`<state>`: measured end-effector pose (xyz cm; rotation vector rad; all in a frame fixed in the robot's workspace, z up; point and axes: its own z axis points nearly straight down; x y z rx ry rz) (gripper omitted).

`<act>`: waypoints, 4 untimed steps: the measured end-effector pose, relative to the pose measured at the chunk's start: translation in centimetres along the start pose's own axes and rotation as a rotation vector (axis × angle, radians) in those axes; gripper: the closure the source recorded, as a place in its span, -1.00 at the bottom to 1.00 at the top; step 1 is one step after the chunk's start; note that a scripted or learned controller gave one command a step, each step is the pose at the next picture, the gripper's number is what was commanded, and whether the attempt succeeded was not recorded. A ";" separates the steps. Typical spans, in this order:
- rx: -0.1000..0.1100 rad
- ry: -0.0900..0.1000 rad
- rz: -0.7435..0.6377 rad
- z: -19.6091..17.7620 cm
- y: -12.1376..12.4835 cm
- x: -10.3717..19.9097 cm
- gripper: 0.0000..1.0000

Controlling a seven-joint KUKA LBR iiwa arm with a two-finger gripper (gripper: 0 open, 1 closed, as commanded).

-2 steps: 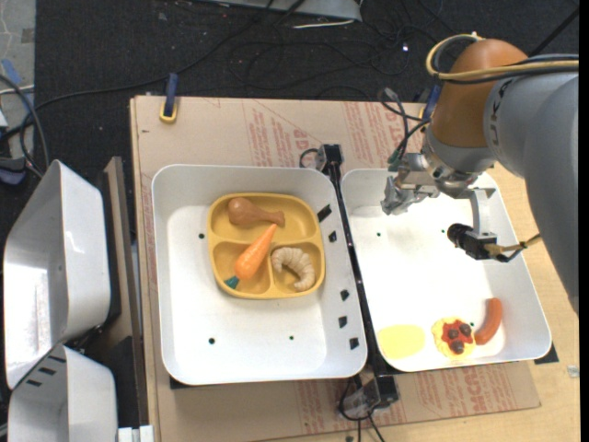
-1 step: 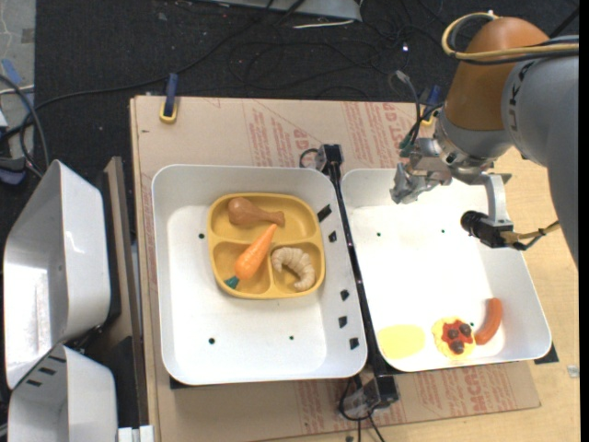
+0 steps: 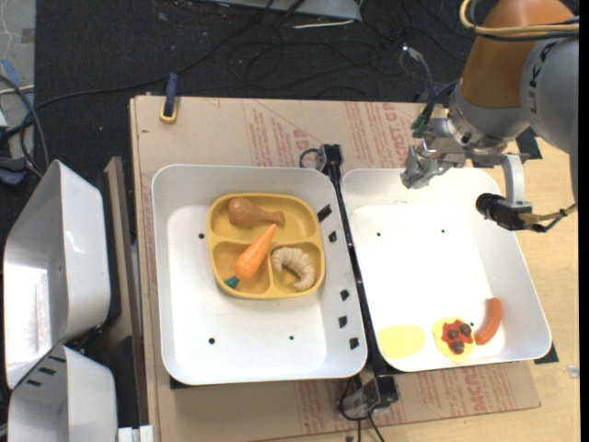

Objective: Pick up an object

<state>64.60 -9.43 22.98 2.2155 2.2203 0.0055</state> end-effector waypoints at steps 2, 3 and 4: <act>0.007 0.003 -0.006 -1.7 -3.6 9.1 1.00; 0.009 0.002 -0.005 -1.5 -7.0 13.5 1.00; 0.010 0.003 -0.006 0.0 -9.1 18.4 1.00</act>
